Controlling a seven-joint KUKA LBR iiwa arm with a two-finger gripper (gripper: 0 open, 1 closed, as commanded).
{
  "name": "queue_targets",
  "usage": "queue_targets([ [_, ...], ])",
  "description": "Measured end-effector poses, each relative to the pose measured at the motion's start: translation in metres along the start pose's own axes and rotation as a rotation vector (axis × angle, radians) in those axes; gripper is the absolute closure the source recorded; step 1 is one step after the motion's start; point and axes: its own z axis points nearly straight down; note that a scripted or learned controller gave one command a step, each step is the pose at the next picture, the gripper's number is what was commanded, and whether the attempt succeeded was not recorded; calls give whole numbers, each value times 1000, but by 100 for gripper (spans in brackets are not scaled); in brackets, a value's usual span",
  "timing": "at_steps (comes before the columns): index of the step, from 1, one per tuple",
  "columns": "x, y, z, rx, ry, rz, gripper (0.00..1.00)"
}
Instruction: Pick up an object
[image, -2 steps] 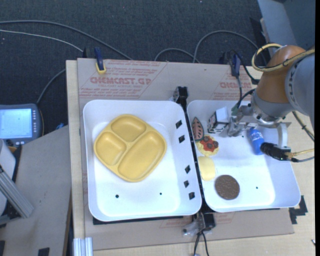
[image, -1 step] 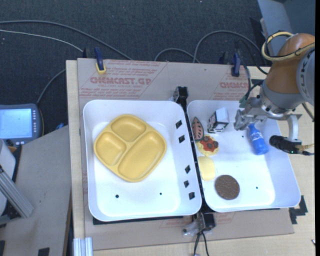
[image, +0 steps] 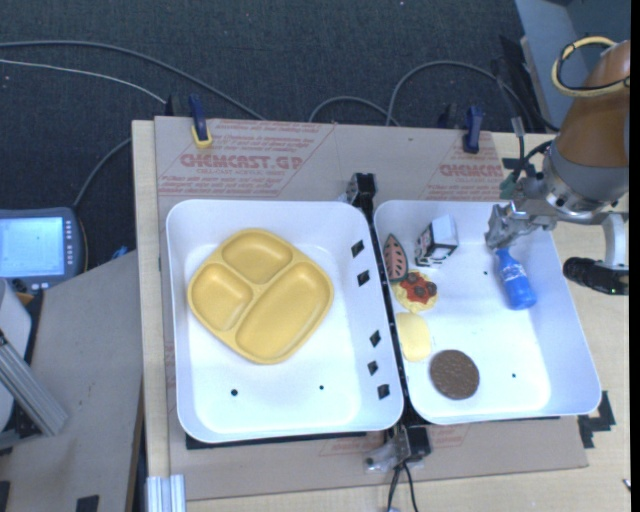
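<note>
The right bin holds a blue bottle lying flat, a small white toy truck, a watermelon slice, a small pizza piece, a pale yellow piece and a brown round cookie. My gripper hangs over the far right part of this bin, just above the top end of the blue bottle. Nothing shows between its fingers.
The left bin carries a yellow divided plate. Black clips line the wall between the two bins. Blue clamps hold the board at the back. A small screen stands at far left.
</note>
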Motion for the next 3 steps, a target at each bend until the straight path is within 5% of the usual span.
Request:
queue_targets([
  [1, 0, 1, -36, -1, 0, -2, 100],
  [3, 99, -29, -34, 8, 4, -6, 100],
])
